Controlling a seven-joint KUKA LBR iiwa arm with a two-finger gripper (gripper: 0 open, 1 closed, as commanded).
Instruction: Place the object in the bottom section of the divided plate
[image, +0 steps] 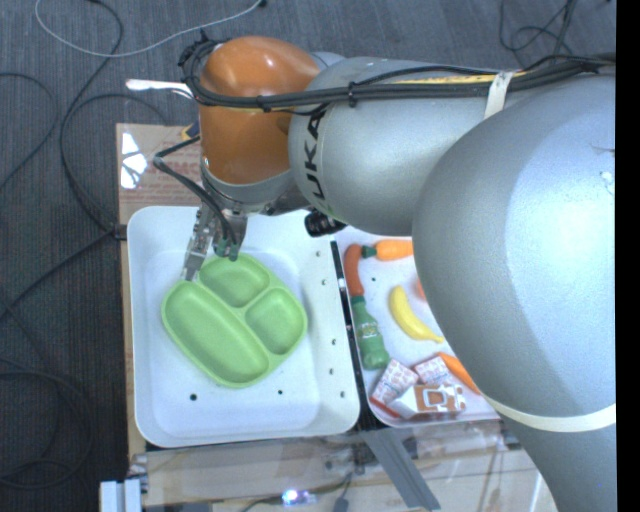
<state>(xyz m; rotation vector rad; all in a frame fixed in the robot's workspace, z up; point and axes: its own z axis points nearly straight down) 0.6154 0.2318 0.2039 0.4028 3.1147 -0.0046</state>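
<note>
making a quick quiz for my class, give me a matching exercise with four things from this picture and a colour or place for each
Things:
1. divided plate
2. banana
3. bottle
4. hand

Descriptions:
A. yellow, in the right bin
B. at the plate's top edge, in the left bin
C. light green, three sections, in the left bin
D. green, lying along the right bin's left wall

Pairs: 1-C, 2-A, 3-D, 4-B
</note>
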